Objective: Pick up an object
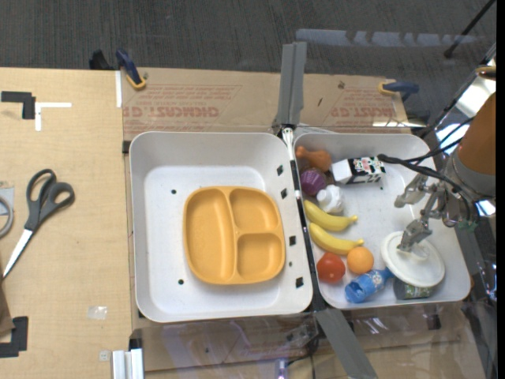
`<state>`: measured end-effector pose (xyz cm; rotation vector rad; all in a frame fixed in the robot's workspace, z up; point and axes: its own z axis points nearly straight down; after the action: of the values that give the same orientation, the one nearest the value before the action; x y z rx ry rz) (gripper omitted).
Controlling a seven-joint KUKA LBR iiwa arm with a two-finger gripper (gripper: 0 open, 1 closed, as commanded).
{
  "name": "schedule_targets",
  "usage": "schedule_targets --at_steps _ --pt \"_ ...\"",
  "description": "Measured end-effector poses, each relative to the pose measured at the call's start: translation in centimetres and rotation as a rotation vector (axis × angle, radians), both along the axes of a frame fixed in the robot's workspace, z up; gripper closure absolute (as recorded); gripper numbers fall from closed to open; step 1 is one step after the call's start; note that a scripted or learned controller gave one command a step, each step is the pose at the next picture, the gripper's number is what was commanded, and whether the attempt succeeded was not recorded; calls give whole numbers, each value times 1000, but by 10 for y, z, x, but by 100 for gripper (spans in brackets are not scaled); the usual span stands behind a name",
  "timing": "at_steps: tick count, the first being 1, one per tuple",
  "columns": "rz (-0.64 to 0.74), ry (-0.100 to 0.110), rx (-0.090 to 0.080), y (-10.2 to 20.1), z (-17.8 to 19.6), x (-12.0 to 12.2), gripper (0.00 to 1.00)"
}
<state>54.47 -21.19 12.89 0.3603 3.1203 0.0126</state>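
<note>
Reaching from right, hand (416,235) low over white disc (413,265)

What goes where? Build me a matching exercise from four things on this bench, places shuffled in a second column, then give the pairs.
Things:
1. yellow divided plate
2. scissors
3. tomato
4. milk carton

Places:
A. on the wooden bench, left of both bins
B. far end of the right bin
C. in the left bin
D. near end of the right bin, beside the orange

Pairs: 1-C, 2-A, 3-D, 4-B
</note>
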Motion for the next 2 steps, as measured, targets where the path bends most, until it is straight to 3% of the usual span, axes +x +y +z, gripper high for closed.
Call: schedule_targets --at_steps 1,2 --pt "-33 -9 -8 31 -34 -19 0" --pt "-175 -40 -16 71 -28 -54 0"
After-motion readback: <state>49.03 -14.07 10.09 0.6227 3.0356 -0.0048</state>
